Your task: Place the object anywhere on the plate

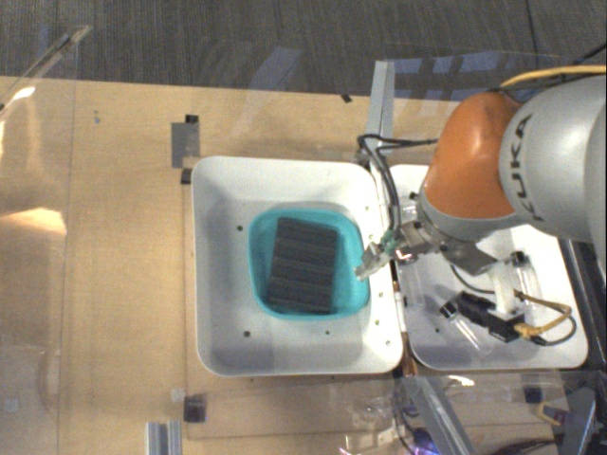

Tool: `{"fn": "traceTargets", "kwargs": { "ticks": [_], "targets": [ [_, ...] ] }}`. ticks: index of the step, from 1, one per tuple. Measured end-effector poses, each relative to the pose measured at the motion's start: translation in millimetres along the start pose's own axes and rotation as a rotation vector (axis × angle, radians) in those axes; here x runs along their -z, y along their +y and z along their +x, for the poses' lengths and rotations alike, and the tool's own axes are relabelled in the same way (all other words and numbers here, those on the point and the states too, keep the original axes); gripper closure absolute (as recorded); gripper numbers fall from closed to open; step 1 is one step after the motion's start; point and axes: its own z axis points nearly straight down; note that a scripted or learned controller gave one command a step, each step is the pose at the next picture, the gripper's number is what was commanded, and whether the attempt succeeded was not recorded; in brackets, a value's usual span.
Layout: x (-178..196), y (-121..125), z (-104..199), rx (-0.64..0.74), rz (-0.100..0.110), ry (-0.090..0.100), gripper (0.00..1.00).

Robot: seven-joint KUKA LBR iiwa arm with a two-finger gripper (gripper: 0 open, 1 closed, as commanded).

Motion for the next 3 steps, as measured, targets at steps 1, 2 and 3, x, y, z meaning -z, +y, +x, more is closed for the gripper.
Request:
{"fn": "traceTargets", "kwargs": {
  "ticks": [1,2,3],
  "targets": [
    [0.3,50.0,-43.9,-0.005,-0.002,-0.002,0.0],
    [0.3,8.9,-53.8,-0.032,0.0,-0.001,0.0],
    [0.4,40.7,-1.8,-0.032,-0.001,-0.001,0.0]
  ]
}}
